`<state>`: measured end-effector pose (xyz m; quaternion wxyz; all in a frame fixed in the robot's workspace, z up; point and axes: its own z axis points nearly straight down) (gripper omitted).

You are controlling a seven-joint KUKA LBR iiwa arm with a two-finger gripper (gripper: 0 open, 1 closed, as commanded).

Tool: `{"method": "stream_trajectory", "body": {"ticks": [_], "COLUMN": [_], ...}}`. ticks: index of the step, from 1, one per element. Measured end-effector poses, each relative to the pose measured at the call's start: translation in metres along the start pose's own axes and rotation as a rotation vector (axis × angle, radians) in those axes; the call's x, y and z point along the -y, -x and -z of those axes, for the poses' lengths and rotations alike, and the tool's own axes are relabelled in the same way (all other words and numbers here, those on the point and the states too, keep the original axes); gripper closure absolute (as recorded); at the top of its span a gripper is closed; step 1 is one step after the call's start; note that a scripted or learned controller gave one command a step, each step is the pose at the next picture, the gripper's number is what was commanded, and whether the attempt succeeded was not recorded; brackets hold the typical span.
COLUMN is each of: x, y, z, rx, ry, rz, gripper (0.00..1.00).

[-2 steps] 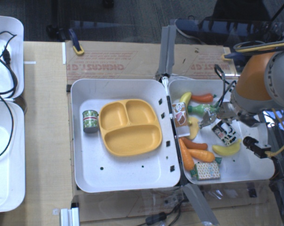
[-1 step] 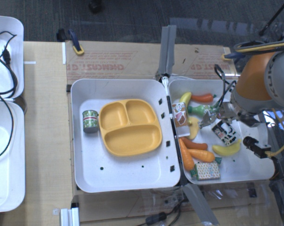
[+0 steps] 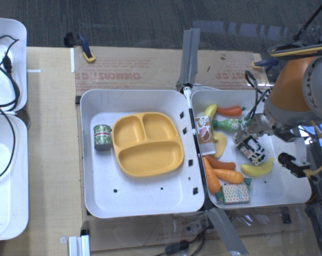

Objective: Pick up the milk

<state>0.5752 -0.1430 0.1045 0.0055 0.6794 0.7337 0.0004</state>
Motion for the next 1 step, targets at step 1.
{"method": "stream_trajectory", "body": {"ticks": [1], "x": [-0.0351], "y": [-0.0503], "z": [0.0871], "rx": [-0.007], "ry": [-0.008], "rz": [0.089], "gripper": [1.0]}}
